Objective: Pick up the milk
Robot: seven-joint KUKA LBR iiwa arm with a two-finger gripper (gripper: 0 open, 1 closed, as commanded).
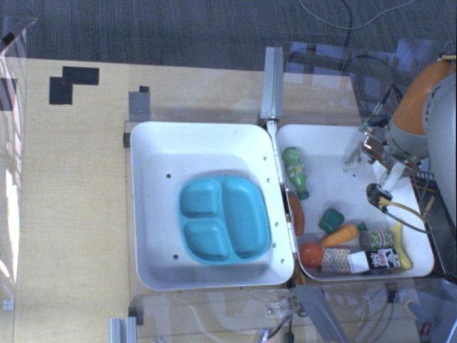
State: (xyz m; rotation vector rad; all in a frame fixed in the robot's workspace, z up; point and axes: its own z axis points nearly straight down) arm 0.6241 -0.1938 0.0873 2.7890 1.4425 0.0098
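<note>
Where the milk lies: the milk carton is on its side along the near wall of the right bin, at the near right corner.
Neighbours: a yellow banana runs just beside the carton's right end, a small can sits just behind it, and a speckled packet lies end to end with it on the left, next to a tomato and a carrot.
Arm: the gripper hangs over the far right part of the same bin, well apart from the milk.
Gripper's opening: cannot be told from this slant; nothing is seen held in it.
Handling, as a judgement: probably a light toy carton, stiff enough to take a squeeze, with smooth printed faces that could slip.
Where to take hold: across the short width at mid-length, jaws closing on the two long flat sides, coming down from above.
Risk: the bin wall and the banana leave little room on the near and right sides, so a jaw may land on either.
Hard to make out: where the carton ends and the speckled packet begins is unclear, as is the print.
Cut off: the arm's upper part leaves the picture at the right.
Left bin: holds a blue divided tray, no part of this job.
</note>
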